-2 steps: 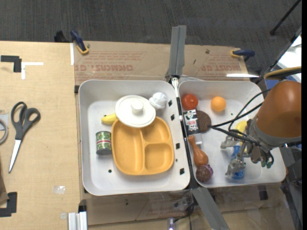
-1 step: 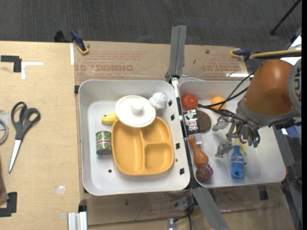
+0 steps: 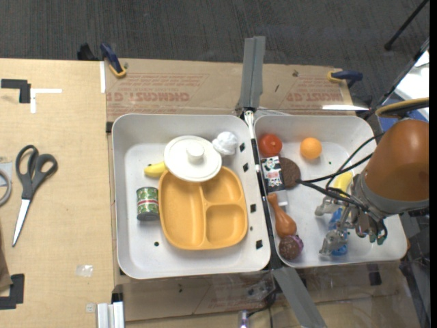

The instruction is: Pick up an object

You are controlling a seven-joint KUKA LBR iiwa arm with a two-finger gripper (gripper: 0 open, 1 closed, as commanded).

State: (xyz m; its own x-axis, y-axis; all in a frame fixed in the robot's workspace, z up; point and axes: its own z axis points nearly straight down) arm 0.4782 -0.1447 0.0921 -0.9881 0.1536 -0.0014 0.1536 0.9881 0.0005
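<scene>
- The claw (image 3: 336, 241) is down in the right bin (image 3: 355, 123), near that bin's front edge, with cables and the orange band (image 3: 403, 159) of the arm crowding the view just above it. Whether it is released or clenched cannot be told.
- A small blue thing (image 3: 334, 250) lies directly under the claw, touching or almost touching it. It looks like the likeliest object to be picked, but nothing shows it being gripped.
- Other candidates sit to the claw's left: a dark purple ball (image 3: 290, 246) close by, an orange-brown pear-shaped piece (image 3: 282, 217) just beyond and slightly up, and a dark brown round item (image 3: 289, 172) further up.
- Up and left, well apart from the claw, are a red tomato (image 3: 270, 144) and a small orange (image 3: 311, 148). A yellow piece (image 3: 343, 180) peeks out just above the claw.
- Risk, as I judge it: the blue thing is small and low, so the claw could close over it and come up with nothing, or nudge it against the bin's front wall.
- A second risk: the loose cables hang near the yellow piece and could drag it.
- Hard to make out: what the blue thing is, and how much of the yellow piece lies beneath the arm.
- Far left of the claw, the left bin (image 3: 123, 203) holds a yellow divided tray (image 3: 198, 217), a white lid (image 3: 192, 158) and a green can (image 3: 147, 202).
</scene>
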